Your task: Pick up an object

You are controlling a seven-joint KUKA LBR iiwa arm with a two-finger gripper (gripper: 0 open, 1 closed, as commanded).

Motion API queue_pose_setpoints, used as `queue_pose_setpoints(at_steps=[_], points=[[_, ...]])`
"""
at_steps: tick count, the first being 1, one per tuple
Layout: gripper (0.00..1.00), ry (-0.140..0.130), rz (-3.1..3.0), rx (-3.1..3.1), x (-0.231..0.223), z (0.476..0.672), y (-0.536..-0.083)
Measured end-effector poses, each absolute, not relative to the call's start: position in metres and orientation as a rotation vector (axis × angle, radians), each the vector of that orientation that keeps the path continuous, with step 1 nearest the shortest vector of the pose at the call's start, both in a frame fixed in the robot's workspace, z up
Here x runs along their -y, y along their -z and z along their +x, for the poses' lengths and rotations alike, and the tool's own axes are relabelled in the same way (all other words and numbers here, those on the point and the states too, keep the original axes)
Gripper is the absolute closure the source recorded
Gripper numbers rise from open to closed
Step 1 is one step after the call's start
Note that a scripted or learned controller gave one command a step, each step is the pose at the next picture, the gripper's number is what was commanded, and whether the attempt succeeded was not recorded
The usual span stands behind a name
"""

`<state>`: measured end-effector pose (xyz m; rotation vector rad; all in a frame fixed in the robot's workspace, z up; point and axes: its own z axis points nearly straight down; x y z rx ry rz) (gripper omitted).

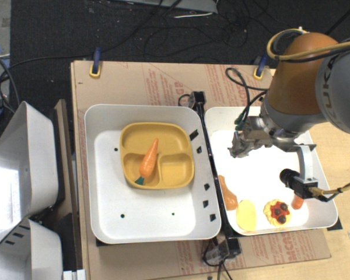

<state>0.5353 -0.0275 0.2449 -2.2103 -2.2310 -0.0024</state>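
My gripper (240, 149) hangs over the upper left part of the right bin (268, 168), with bare white floor under it and nothing seen between its fingers. In the left bin (105, 174) a yellow divided plate (178, 168) holds an orange carrot (149, 158). Along the right bin's front lie an orange drumstick-shaped piece (227, 195), a pale yellow piece (246, 214) and a small pizza-like toy (278, 211). A small red-orange piece (297, 202) sits beside a black fitting.
A black fitting with a cable (297, 182) reaches into the right bin from the right. The grey and orange arm (306, 74) covers that bin's back right corner. Yellow clamps (95, 69) hold the cardboard base at the back. White containers (20, 156) stand at the left.
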Motion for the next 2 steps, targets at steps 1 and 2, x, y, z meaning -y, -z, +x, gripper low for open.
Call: queue_pose_setpoints(at_steps=[1,2], points=[[1.00,0.000,-2.210,2.230,-0.028,0.526,-0.243],[1.00,0.003,-2.211,2.232,-0.084,0.534,-0.248]])
